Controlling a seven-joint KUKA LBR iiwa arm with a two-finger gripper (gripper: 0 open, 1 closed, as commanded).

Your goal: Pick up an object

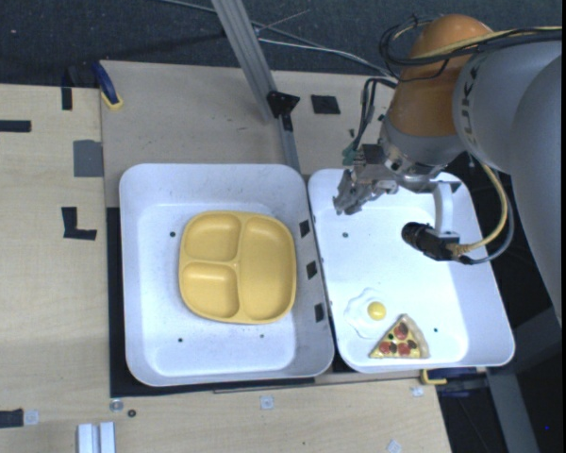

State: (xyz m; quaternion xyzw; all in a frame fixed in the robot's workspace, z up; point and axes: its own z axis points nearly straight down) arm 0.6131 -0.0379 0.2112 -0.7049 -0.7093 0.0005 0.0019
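We see the pizza slice [400, 339] and fried egg [367, 311] at the right bin's [472, 253] near end, well apart from the gripper [351, 199] hovering at its far-left corner, fingers released and grasping nothing, the yellow plate [237, 265] in the left bin [141, 253].

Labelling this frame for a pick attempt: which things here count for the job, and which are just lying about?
For the job: gripper, fried egg toy, pizza slice toy, yellow divided plate.
Lying about: left bin, right bin, blue clip.
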